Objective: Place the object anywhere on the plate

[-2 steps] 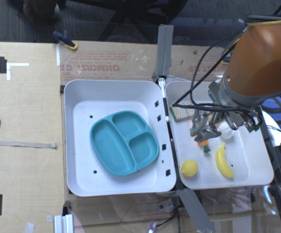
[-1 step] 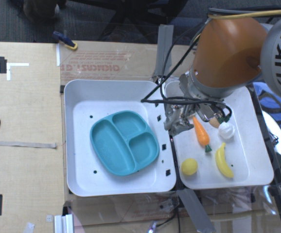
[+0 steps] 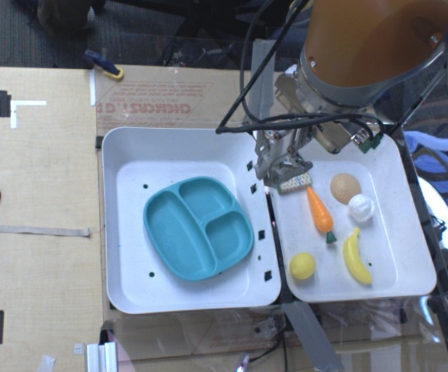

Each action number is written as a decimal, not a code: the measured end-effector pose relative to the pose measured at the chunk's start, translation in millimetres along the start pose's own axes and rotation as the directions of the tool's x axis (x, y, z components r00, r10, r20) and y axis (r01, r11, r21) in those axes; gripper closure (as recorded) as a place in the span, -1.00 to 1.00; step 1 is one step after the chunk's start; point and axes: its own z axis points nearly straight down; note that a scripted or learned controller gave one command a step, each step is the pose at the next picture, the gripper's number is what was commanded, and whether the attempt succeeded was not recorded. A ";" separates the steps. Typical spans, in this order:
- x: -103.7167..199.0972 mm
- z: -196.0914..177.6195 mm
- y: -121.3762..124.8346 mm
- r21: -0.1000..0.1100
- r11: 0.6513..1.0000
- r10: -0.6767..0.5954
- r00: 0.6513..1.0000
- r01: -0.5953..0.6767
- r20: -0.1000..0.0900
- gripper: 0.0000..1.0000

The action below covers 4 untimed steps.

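The claw (image 3: 284, 173) hangs at the left edge of the right bin (image 3: 410, 281), above the carrot (image 3: 319, 211); its opening I cannot tell. The blue plate (image 3: 199, 228) lies in the left bin (image 3: 123, 285).

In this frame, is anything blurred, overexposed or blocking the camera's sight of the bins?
Camera view: the arm's orange band looms close and soft-focused, covering the right white bin's far edge; bright glare at the right margin; the teal divided plate and plastic carrot are sharp, evenly lit.
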 end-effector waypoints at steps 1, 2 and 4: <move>0.2 0.1 -0.2 0.000 1.000 0.000 1.000 0.000 -0.001 -1.00; 42.9 37.0 -12.2 -0.003 0.988 -0.152 0.988 0.152 -0.005 -1.00; 40.7 27.4 -13.4 -0.001 0.989 -0.148 0.989 0.148 0.002 -1.00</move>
